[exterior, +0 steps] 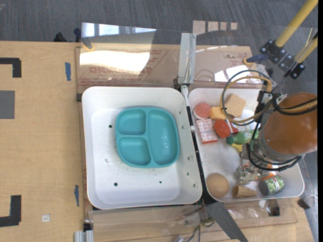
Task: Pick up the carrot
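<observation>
**Camera view: arm hangs low over the right bin, carrot lies mid-bin among the clutter**

Camera view from above the bench (35,150) shows you, at far left, a bare tan panel with black corner marks. Next comes the left bin (96,135), which holds a teal divided plate (148,136) lying flat near its middle, with three compartments.

Across the divider, the right bin (292,188) is crowded. Along its left side you see a pink disc (202,110) near the back and a red-and-white packet (206,131) just in front of it. A round brown ball (217,184) sits by the front wall. A yellow wedge (217,113) lies beside the disc, and a tan square block (235,105) stands just right of that, near the back.

The carrot (222,129) lies in the middle of the right bin, just right of the packet and in front of the yellow wedge, its orange-red body ending in a green top (236,138) that points right. It rests on the bin floor, apart from the gripper.

The gripper (247,174) hangs over the front of the right bin, nearer the front than the carrot, between the brown ball and a green can (271,185). A small tan cone (246,190) lies just below it. You cannot tell whether the gripper is parted or closed; cables and the arm's orange band (292,125) crowd over it. Nothing is visibly held.
</observation>
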